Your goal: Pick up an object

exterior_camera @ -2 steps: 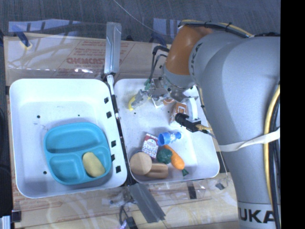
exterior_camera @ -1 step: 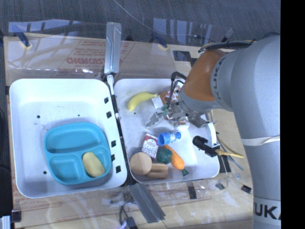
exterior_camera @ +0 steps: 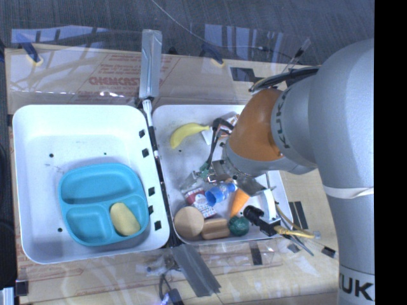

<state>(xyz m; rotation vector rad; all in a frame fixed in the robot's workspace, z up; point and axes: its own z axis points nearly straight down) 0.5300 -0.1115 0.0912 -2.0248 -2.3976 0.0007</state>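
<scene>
In the right bin (exterior_camera: 191, 116), the grey arm with its orange band reaches in from the right. My gripper (exterior_camera: 212, 170) is low over the bin's middle, just above a clear bottle with a blue cap (exterior_camera: 215, 194) and a crumpled packet (exterior_camera: 197, 199). The wrist hides the gripper's tips. An orange carrot (exterior_camera: 239, 201) lies right of the bottle. A yellow banana (exterior_camera: 186, 133) lies toward the back. Along the front wall sit a wooden ball (exterior_camera: 188, 222), a tan cylinder (exterior_camera: 216, 229) and a dark green ball (exterior_camera: 239, 225).
The left bin (exterior_camera: 38, 126) holds a blue divided tray (exterior_camera: 95, 199) with a yellow oval object (exterior_camera: 125, 218) in its front right compartment. A grey divider strip (exterior_camera: 150, 68) stands between the bins at the back.
</scene>
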